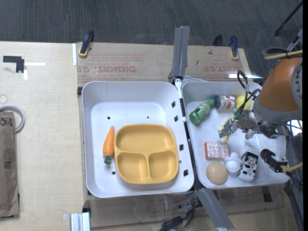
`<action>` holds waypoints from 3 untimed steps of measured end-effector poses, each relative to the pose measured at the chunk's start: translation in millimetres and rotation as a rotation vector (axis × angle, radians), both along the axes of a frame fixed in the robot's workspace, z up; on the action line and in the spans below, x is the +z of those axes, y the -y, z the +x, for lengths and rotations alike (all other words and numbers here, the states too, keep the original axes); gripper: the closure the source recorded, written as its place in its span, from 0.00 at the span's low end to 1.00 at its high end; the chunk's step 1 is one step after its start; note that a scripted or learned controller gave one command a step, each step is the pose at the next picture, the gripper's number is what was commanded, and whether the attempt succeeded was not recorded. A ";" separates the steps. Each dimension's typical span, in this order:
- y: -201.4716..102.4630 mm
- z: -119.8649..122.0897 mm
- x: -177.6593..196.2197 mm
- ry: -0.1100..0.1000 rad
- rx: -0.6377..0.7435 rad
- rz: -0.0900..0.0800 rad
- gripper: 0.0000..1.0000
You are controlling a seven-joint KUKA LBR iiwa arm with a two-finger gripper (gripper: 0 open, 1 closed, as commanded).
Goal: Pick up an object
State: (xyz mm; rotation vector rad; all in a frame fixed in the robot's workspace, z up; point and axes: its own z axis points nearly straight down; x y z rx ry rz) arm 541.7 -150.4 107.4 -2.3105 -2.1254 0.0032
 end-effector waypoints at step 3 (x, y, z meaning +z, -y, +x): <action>20.9 102.8 129.4 0.002 0.017 -0.002 1.00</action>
